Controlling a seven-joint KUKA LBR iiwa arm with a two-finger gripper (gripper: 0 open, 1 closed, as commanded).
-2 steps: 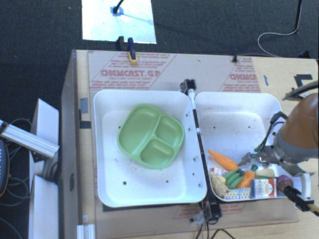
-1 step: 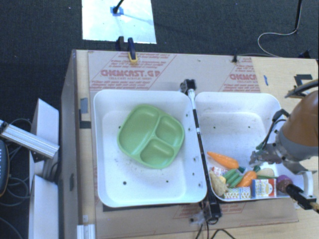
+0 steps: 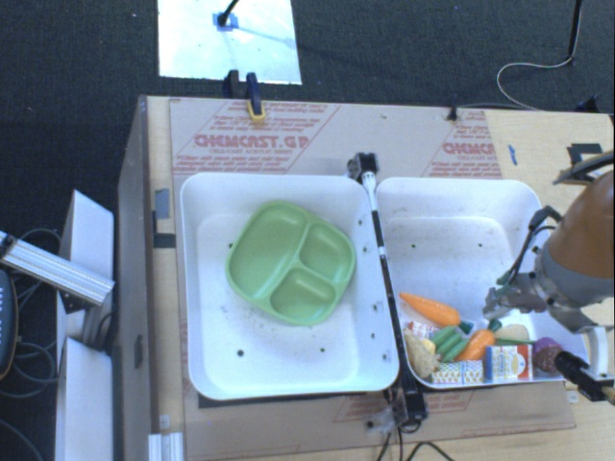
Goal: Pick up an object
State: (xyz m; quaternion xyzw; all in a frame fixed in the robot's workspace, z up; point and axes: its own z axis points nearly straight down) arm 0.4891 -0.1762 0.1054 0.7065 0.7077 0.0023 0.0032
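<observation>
Gripper (image 3: 507, 301) above toy food pile (image 3: 461, 344) in right bin (image 3: 461, 209), finger state can't tell; should drop straight onto one piece.

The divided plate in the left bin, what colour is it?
Light green, plain; the divided plate shows clearly in the camera view.

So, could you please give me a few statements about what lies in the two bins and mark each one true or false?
1. The green plate lies in the left bin. True.
2. The plate has a single undivided well. False: it has several compartments.
3. The toy food is piled at the right bin's near edge. True.
4. The carrot rests on the green plate. False: it lies in the right bin.
5. The arm is over the left bin. False: it is over the right bin.
</observation>
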